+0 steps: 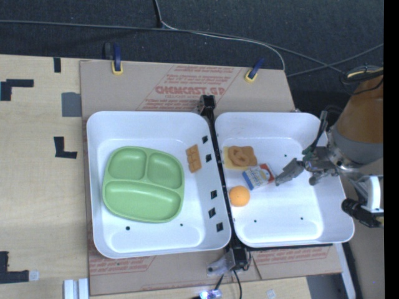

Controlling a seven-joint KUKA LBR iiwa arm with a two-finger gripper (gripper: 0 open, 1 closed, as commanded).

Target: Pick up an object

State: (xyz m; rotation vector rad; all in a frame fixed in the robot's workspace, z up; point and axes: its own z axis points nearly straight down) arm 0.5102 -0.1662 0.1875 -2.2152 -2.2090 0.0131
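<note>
In the right bin (pixel 312 229), a tan bread-like piece (pixel 240 157) lies near the left wall. A blue, white and red packet (pixel 257 176) sits just below it, and an orange ball (pixel 239 196) rests lower left of the packet. My gripper (pixel 298 177) hovers over the middle-right of this bin, open, with nothing between its fingers. Its left fingertip (pixel 282 179) points toward the packet and sits just right of it. A small orange cracker-like piece (pixel 194 159) lies in the left bin (pixel 156 120).
A green divided plate (pixel 144 184) takes up most of the left bin. A black clip strip (pixel 215 167) runs along the seam between the bins. The grey and orange arm (pixel 361 126) comes in from the right. Cardboard (pixel 187 86) lies under both bins.
</note>
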